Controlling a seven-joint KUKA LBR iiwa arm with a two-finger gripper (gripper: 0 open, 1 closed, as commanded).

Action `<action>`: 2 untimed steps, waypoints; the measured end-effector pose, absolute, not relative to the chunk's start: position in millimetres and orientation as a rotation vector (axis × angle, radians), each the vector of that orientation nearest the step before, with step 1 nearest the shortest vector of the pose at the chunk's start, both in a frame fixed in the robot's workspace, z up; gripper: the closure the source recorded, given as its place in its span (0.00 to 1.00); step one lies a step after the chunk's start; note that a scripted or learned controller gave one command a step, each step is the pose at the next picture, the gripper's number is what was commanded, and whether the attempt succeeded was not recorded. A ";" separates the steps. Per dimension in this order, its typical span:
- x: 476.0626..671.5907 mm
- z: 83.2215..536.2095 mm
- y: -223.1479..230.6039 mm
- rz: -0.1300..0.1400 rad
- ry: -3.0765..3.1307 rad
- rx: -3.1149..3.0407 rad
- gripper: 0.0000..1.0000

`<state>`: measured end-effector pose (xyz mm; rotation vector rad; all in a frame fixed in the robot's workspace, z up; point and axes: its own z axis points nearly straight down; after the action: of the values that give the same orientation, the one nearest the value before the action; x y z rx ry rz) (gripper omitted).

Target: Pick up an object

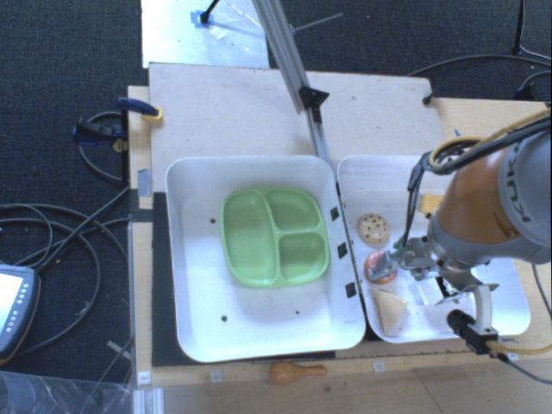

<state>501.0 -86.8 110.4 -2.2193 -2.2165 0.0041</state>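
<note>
Down in the right bin (517,313) the gripper (398,257) hangs low beside a small red-and-white round thing, call it the cup (380,267), which lies near the bin's left wall. Whether the fingers are apart or together cannot be told from this slant, since the wrist and its cabling cover them. Just above the cup sits a speckled cookie (373,227), and below it, toward the near rim, a tan wedge (391,310); the three lie close together but apart from one another. Any of them would serve the task. By the look of them they are toy-sized and light, probably stiff plastic with smooth faces that could slip; the cup would likely take a pinch across its round body, the cookie across its edges, the wedge across its flat sides. The left bin (185,257) holds a green tray (274,235) with three compartments. A tan wooden piece (297,371) lies on the tabletop (233,110) in front of the bins. No brand, label or writing can be read on any of the objects.
</note>
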 end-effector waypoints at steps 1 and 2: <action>502.6 124.4 -87.0 -0.002 -2.220 -2.224 1.00; 495.3 180.5 -90.3 -0.007 -2.229 -2.223 1.00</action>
<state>495.3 -90.3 180.5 -2.2229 -2.2290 -0.0073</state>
